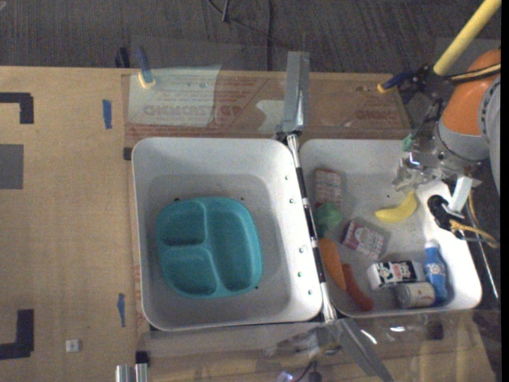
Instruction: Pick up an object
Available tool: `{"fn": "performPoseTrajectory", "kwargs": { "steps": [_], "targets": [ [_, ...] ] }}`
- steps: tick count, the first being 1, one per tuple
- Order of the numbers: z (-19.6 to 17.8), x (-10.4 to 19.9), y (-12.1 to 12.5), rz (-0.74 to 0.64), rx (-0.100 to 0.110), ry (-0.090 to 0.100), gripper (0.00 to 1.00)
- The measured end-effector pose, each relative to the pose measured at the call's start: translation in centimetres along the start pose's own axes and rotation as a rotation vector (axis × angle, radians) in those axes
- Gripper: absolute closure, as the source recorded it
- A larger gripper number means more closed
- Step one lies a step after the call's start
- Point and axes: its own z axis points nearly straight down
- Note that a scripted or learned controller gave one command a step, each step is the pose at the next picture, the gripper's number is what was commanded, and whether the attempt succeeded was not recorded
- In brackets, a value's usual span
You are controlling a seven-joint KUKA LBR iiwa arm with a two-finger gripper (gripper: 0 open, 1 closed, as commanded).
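Observation:
The right bin (362, 156) holds several small things. A yellow banana (398, 209) lies near its right side. A pink and white carton (363, 239) and a green object (327, 214) sit in the middle. A small packet (328, 185) lies farther back. Along the front are an orange carrot (332, 263), a red sausage (359, 290), a black and white milk carton (394, 273), a blue bottle (433, 263) and a can (415, 294). My gripper (409, 170) hangs over the bin's back right part, just above the banana, with nothing seen in it.
The left bin (159, 173) holds a teal divided plate (208, 247). A metal divider (296, 94) stands behind the gap between the bins. The grey and orange arm (471, 118) and black cables (445, 209) crowd the right bin's right edge.

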Motion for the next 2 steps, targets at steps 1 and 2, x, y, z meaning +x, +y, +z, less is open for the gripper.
{"fn": "performPoseTrajectory", "kwargs": {
  "steps": [1,2],
  "targets": [
    [-0.1,1.0,0.2,-0.009,0.000,0.012,0.00],
    [-1.2,0.9,0.3,-0.013,-0.004,0.004,1.00]
  ]
}}
